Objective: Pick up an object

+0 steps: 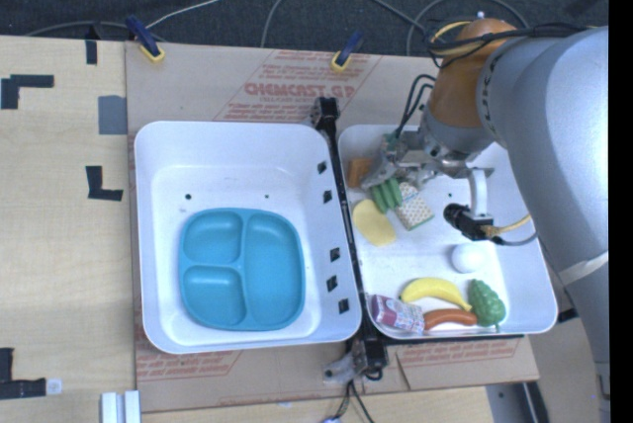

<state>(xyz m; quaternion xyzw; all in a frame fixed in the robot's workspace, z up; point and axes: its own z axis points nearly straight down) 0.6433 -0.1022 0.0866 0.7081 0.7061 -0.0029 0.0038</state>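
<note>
**Arm lowered into the right bin, reaching among toy foods**

We saw two shallow white bins side by side on a cardboard-covered bench. The left bin [158,213] carried a blue divided plate [242,270] near its front edge. The right bin [529,288] carried the toy foods. The grey arm [554,144], with its orange band [460,85], came down over that bin's back half.

The gripper [401,176] sat low near the back left corner, right above a green ridged piece [386,194] lying on a pale speckled block [415,211]. We could not tell whether it was released or clenched, nor whether anything was in it.

A yellow round piece [375,223] lay just in front, by the left wall. A white egg [463,258] lay mid-bin. Along the front edge lay a banana [433,291], a red sausage [450,319], a green vegetable [487,302] and a crinkled wrapper [398,314].

We judged the step to be the descent onto a target, likely the green piece. The next move would call for closing squarely on it, then lifting straight up, clear of the block beneath.
</note>
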